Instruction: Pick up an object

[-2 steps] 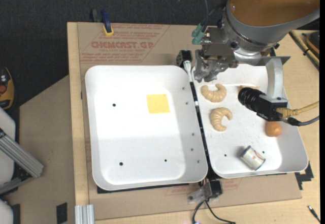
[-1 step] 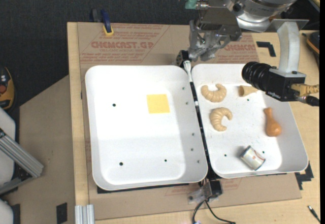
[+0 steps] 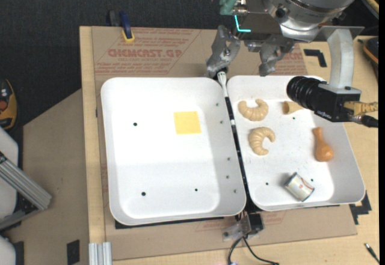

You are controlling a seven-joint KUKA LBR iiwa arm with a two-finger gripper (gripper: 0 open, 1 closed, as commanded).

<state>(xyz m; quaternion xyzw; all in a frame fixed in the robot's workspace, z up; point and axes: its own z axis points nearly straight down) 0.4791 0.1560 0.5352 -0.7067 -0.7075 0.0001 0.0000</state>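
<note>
My gripper [image 3: 244, 64] hangs high over the far edge of the right bin [image 3: 355, 181], near the seam between the two bins. Its two grey fingers [image 3: 219, 58] stand wide apart, open, with nothing between them. In the right bin lie two tan croissants [image 3: 254, 109] [image 3: 261, 140], a small tan piece [image 3: 290, 107], an orange drumstick-shaped toy [image 3: 322, 145] and a silver can [image 3: 298, 186] on its side near the front. A flat yellow square [image 3: 187, 122] rests in the left bin [image 3: 109, 137], towards its middle.
A black cylinder on a white bracket [image 3: 314, 96] juts over the right bin's far right corner. The bins sit on a cardboard sheet [image 3: 150, 47] with a blue and yellow clamp [image 3: 126, 26] at the back left.
</note>
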